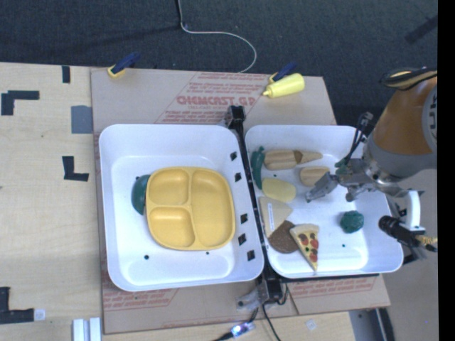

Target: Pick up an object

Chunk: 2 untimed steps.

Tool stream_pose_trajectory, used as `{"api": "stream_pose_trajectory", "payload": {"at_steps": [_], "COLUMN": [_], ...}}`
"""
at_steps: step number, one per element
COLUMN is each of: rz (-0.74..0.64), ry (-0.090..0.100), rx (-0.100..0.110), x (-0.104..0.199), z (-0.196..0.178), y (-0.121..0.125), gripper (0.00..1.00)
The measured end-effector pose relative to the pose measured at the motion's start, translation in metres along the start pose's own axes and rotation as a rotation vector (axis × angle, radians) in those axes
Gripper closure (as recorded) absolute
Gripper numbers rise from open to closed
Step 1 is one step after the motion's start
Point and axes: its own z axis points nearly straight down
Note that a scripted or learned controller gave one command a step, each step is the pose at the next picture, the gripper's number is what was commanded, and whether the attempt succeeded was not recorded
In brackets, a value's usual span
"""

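Two white bins sit side by side on the bench. The left bin [121,155] holds a yellow divided tray [190,208] lying flat near its middle, with a dark green thing [139,194] tucked against the tray's left edge and partly under it. The arm [405,130] reaches in from the right over the right bin [370,261], its orange band above the bin's right rim. The gripper [334,187] hangs above the middle of that bin with its two fingers spread apart and nothing between them; one dark finger [320,188] points left toward the food pieces. Just left of it lie a long bread roll [284,159] at the far side, a small tan piece [313,175] beside it, a pale yellow lump [279,190], a cream wedge [274,212], a brown cookie [283,239] and a pizza slice [306,244] at the near side. A small teal blob [351,222] sits alone to the right, near the gripper but apart from it.
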Motion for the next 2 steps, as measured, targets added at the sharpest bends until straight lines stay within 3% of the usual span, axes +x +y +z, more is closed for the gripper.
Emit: {"api": "stream_pose_trajectory", "payload": {"at_steps": [1,2], "rz": [0.000,-0.001], "ry": [0.000,-0.001], "rx": [0.000,-0.005], "x": [-0.001,0.000], "z": [0.064,0.081], "y": [-0.002,-0.002], "gripper": [0.00,0.00]}}
